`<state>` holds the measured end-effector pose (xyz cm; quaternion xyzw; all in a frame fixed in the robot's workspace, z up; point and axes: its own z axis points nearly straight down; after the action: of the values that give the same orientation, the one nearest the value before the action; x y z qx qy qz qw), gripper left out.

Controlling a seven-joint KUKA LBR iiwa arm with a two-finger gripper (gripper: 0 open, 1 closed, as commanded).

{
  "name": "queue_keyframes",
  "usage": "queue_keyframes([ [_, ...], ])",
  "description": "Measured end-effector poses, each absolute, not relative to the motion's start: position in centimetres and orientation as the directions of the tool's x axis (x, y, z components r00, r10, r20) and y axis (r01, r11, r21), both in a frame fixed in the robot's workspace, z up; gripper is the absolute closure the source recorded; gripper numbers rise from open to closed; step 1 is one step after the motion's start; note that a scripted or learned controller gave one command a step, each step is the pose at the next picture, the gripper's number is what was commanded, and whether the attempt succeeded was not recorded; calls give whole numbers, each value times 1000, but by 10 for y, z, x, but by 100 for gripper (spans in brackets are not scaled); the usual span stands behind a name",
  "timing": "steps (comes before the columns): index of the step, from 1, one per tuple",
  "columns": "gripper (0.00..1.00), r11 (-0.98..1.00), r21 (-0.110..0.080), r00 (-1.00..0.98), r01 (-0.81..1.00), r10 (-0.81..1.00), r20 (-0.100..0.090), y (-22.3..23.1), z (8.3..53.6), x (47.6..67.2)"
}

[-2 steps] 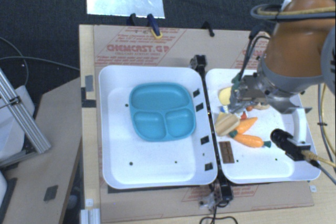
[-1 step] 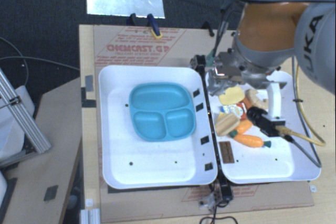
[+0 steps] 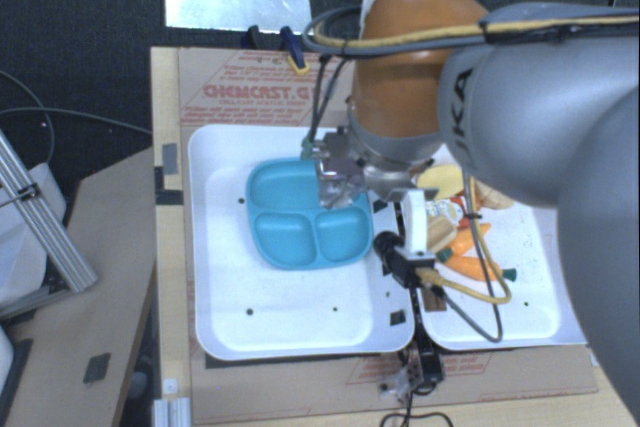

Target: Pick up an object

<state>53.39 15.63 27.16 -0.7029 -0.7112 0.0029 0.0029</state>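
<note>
A light blue divided plate (image 3: 300,215) lies in the left white bin (image 3: 225,255). My gripper (image 3: 338,187) hangs over the plate's right rim, under the orange wrist band (image 3: 415,65); the wrist body hides much of it. In the right bin (image 3: 520,315) lie a carrot-like orange piece (image 3: 470,250), a yellow item (image 3: 445,180) and a white packet (image 3: 440,213), partly covered by the arm.
The big grey arm (image 3: 545,105) covers the upper right of the view and much of the right bin. A cable loop (image 3: 470,290) hangs over the divider between the bins. Brown cardboard (image 3: 250,90) lies behind the bins.
</note>
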Motion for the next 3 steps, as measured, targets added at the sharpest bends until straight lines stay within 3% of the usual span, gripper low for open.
queue_keyframes([
  [1, 100, 7, -4, -7, 1000, 1000, -2, 173, 178, 617],
  [2, 100, -5, -4, 5, 1000, 1000, -2, 93, 240, 542],
  [3, 100, 5, 0, -5, 1000, 1000, 1, 100, 294, 486],
])
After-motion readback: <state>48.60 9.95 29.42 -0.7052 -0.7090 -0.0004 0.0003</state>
